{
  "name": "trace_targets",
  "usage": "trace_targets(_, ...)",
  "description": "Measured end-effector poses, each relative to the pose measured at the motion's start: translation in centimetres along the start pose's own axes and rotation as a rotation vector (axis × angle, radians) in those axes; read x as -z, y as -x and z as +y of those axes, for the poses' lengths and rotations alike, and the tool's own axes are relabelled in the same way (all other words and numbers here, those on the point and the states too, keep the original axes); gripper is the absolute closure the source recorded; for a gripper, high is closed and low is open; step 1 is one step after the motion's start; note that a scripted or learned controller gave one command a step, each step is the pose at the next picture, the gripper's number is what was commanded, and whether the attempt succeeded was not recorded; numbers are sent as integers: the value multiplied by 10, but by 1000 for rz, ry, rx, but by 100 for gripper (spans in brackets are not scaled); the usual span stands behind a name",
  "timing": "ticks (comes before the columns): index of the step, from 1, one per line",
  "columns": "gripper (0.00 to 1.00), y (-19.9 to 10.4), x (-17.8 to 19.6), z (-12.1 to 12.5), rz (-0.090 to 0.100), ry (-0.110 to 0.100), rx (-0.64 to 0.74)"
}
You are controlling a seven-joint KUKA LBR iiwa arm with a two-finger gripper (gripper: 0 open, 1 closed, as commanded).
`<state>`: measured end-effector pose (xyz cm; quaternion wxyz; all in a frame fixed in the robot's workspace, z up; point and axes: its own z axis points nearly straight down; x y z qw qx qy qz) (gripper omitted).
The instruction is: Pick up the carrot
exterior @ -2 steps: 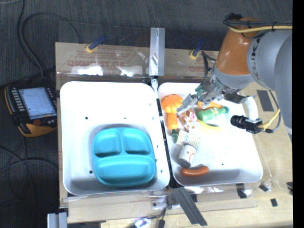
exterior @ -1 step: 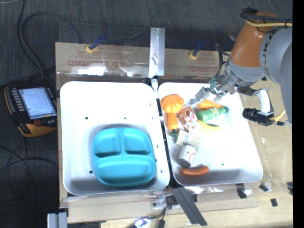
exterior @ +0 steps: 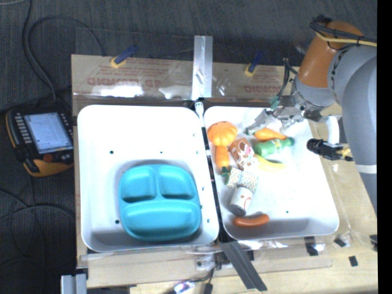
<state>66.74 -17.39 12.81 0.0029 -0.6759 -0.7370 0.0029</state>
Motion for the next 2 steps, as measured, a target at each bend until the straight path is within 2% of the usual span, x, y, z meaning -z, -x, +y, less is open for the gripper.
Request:
trace_targets(1,0,-50,-5,6,-11,11,-50)
trace_targets(2,0,-7,14,-8,-4,0,-49)
